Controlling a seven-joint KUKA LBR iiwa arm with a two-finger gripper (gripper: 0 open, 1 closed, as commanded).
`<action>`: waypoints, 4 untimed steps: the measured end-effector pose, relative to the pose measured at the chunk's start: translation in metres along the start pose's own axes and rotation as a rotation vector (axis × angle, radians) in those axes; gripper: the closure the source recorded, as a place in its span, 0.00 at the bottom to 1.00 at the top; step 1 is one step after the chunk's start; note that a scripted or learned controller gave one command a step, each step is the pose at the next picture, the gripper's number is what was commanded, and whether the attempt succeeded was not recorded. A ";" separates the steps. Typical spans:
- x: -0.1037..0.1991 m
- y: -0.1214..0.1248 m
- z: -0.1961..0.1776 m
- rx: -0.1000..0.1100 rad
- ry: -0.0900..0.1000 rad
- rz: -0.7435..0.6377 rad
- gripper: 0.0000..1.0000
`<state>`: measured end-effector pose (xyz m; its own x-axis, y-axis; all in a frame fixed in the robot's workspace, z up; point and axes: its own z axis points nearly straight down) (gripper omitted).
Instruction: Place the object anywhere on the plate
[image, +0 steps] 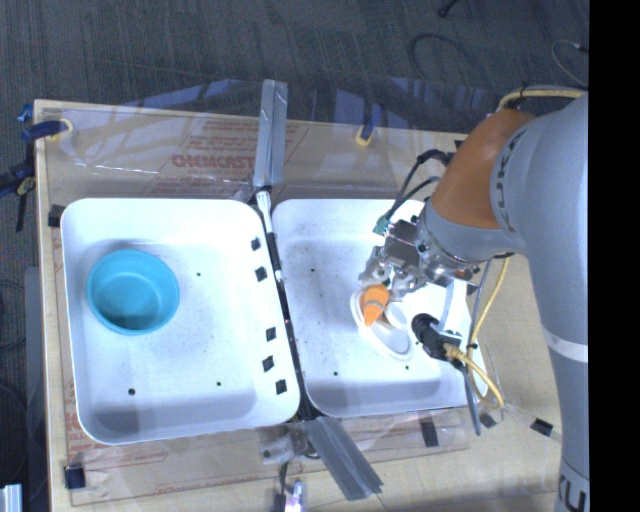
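Task looks close to done, maybe done already: carrot (374, 304), small and orange, sits on the near-left part of the white plate (392, 342) in the right bin (320, 380). Plate is white on white, so its edge is hard to trace; the carrot seems to rest on or just over the plate's upper-left rim rather than dead centre. "Anywhere on the plate" would accept that, if it is truly resting there.

What's left, as I judge it: confirm release and lift the arm away. Can't tell from this slant view whether the carrot is lying free or being carried.

Gripper (388, 283) hangs just above and to the right of the carrot, touching or nearly touching its top end. Wrist body and cables hide the tips, so whether the tool is spread or pinching the carrot I cannot tell.

Arm (500, 190) comes in from the right, orange band above the wrist, leaning over the right bin's far-right side.

Left bin (150, 410) holds a blue bowl (133, 290) at its left side, well apart from the action, not part of this step

Risk: carrot near the rim could roll off when the tool pulls away
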<state>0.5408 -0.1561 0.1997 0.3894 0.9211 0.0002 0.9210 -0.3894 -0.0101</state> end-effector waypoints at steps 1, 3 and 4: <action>0.087 0.042 -0.069 -0.006 -0.001 -0.051 1.00; 0.225 -0.064 0.007 -0.002 -0.004 0.095 1.00; 0.290 -0.042 0.049 -0.011 -0.002 0.096 1.00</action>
<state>0.6149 0.1276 0.1516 0.4759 0.8795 -0.0023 0.8795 -0.4759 0.0007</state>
